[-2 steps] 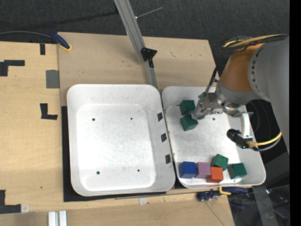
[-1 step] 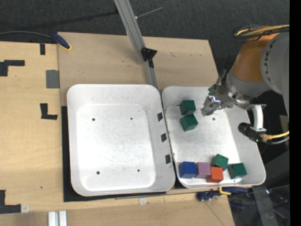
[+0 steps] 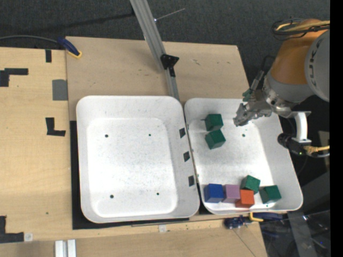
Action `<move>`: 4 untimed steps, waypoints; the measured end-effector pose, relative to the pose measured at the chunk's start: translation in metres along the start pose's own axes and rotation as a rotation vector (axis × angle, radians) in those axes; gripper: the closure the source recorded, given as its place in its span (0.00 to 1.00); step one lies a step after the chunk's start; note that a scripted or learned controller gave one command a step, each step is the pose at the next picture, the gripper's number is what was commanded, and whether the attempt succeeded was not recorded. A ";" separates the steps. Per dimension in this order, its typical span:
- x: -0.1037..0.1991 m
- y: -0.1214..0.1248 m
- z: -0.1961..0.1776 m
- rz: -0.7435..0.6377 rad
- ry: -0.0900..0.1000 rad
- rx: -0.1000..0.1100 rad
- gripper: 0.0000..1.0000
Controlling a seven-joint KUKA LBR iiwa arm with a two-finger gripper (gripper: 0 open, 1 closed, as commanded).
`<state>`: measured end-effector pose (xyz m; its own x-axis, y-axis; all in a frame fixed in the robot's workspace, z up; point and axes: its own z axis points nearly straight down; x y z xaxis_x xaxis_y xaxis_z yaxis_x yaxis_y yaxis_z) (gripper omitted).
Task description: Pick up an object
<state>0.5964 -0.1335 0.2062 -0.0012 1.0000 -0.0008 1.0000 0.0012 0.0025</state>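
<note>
Blocks for picking lie in the right-hand shallow white bin (image 3: 284,159): two dark green cubes (image 3: 214,130) sit close together near its far left part, and along its near edge cluster a blue cube (image 3: 214,192), a pale purple cube (image 3: 232,191), an orange cube (image 3: 246,197) and two more green cubes (image 3: 260,188). The grey arm with its orange band (image 3: 297,63) reaches in from the right, bent down at the wrist so that the tool (image 3: 239,119) points toward the bin's far middle, just right of the upper green pair and apart from them. Whether the tool is spread or closed cannot be told, since its tips are small and dark. The left-hand white bin (image 3: 86,143) sits alongside on the wooden tabletop (image 3: 107,63).
</note>
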 end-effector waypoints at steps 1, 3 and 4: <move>0.052 -0.010 0.004 -0.004 0.003 0.005 1.00; 0.149 -0.021 0.004 -0.005 0.003 0.004 1.00; 0.203 -0.023 0.007 -0.006 0.002 0.005 1.00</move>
